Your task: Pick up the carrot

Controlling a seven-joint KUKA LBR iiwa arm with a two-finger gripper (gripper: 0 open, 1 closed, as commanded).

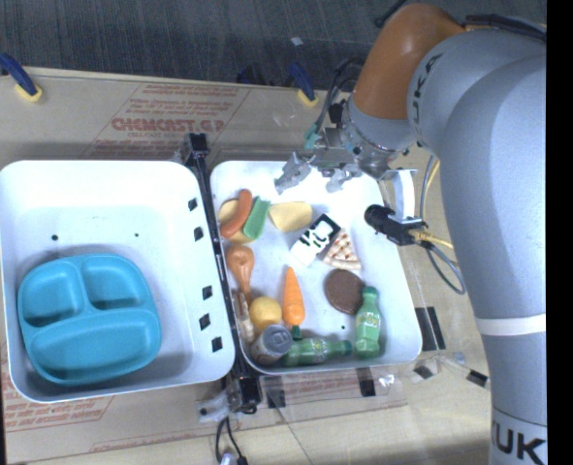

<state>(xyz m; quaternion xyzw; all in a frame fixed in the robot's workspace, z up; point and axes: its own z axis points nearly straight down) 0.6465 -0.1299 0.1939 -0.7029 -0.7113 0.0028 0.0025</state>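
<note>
Carrot (293,297) lies in the right bin (398,284), lower middle, long axis roughly up-down in the view, tip away from me. Lemon (265,310) sits just beside it on the left, cookie (343,291) near on the right, so I judge the clearest approach is across its short width. Gripper (314,171) hangs over the bin's far edge, well apart from the carrot, fingers spread, holding nothing. Left bin (92,187) holds a blue tray (88,316), out of the way. Grasp not yet begun.
</note>
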